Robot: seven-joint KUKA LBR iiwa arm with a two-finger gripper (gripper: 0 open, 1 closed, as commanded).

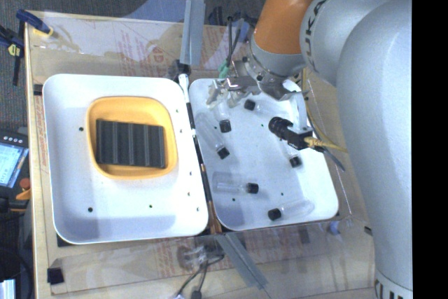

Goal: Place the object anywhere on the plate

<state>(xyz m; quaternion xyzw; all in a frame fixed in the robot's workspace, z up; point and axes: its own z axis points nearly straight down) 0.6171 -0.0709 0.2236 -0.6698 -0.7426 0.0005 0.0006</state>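
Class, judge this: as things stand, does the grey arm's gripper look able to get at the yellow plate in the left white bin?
Probably yes: the yellow plate lies open from above, and nothing stands between it and the gripper.

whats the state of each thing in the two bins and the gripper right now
yellow plate: flat in the left bin, nothing resting on it
left bin: holds the plate
right bin: small black pieces scattered on its floor
gripper: low over the right bin's far corner
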